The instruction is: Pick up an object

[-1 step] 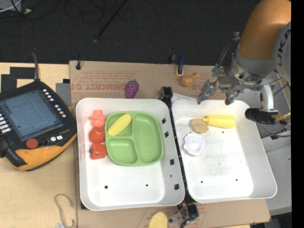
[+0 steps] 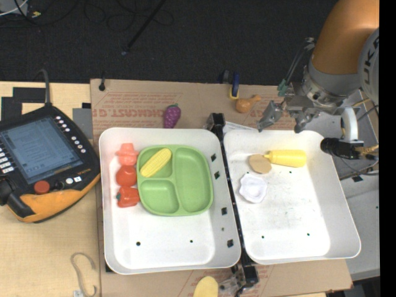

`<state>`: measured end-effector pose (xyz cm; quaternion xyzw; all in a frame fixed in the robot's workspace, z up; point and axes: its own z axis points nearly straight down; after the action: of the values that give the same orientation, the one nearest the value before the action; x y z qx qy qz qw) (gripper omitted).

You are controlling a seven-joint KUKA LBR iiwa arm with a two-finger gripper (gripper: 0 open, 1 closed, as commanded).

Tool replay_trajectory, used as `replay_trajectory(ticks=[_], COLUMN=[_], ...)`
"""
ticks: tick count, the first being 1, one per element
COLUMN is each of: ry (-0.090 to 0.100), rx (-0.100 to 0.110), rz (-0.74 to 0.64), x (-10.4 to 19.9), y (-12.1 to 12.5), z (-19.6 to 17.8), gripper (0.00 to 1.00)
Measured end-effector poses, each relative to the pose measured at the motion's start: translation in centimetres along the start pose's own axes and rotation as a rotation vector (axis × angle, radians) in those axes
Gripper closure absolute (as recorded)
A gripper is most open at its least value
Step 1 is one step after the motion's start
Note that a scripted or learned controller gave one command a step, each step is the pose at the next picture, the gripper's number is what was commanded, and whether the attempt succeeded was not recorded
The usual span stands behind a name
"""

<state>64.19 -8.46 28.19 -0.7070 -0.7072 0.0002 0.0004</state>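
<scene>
Objects for picking lie in the right bin: nearest the camera a crumpled white piece, then a tan round piece touching the end of a yellow bottle-shaped toy, all in the far half of that bin. The left bin holds a green divided plate with a yellow corn toy in its far-left compartment, and a red-orange toy just beside the plate. Beyond the bins, on the table, sit a purple grape toy and a small orange piece. Farther still, the claw hangs over the right bin's far rim, its two dark fingers spread apart with nothing between them. From here the likely trouble is the crowding: the tan piece and the yellow toy touch, so a descent between them could push both aside, or pinch an edge that slips. The white piece looks soft and flat, and might fold out of a grip. A drop too close to the rim could also strike the bin wall.
</scene>
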Motion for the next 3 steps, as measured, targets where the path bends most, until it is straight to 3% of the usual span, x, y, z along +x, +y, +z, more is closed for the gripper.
replay_trajectory(ticks=[3], ry=[0.0], rx=[0.006], rz=[0.001], x=[-0.7], y=[-0.1], z=[18.4], gripper=[0.0])
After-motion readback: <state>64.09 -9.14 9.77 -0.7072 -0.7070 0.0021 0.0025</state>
